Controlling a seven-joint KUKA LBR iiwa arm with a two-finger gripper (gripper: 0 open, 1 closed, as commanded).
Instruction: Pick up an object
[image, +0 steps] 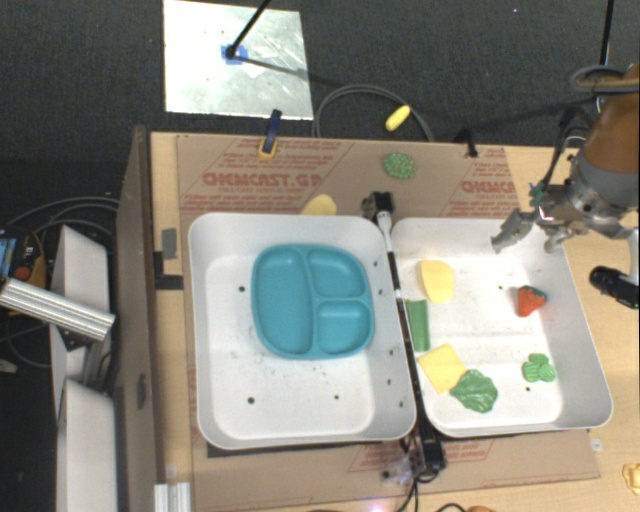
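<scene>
With its fingers spread and nothing between them, the hand (532, 228) hovers above the strawberry (530, 300), where a slightly off descent could knock it aside.

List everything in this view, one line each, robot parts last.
bins: two, white, side by side on the bench
divided plate: one, teal, in the left bin
yellow pieces: two, yellow, right bin, upper left and lower left
green stick: one, green, right bin, along its left wall
leafy pieces: two, green, right bin, near front
strawberry: one, red, right bin
arm: one, grey with orange band, upper right
claw: one, over the right bin's far edge
</scene>
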